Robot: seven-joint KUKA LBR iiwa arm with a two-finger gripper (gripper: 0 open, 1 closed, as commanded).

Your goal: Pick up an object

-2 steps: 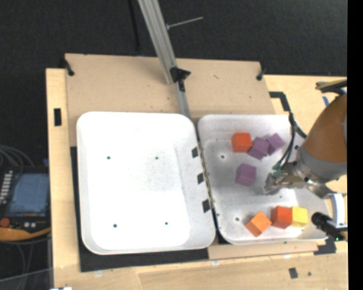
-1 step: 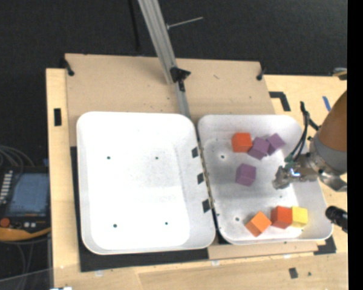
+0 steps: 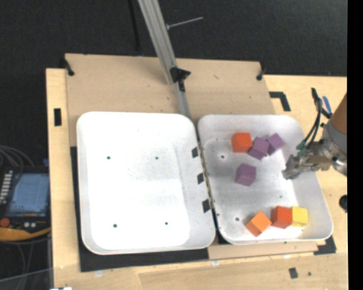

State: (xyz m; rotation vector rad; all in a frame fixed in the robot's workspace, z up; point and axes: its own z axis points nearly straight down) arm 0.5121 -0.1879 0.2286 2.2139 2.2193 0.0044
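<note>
Where the right bin [image 3: 230, 234] holds the blocks, seven lying loose: an orange cube [image 3: 242, 142] near the far wall, two purple cubes [image 3: 261, 147] and [image 3: 275, 141] touching just beside it, another purple cube [image 3: 245, 174] alone near the middle, and by the near rim an orange block [image 3: 259, 223], a red block [image 3: 281, 216] and a yellow block [image 3: 299, 215] in a row. Left bin [image 3: 91, 162] beside it, both resting on a pale wooden bench [image 3: 139, 71] over dark floor. Slanting metal pole [image 3: 160, 35] behind. Gripper [image 3: 292, 169] low over the right bin's right edge, nothing visibly between its fingers; spread or pressed together, cannot tell.
</note>
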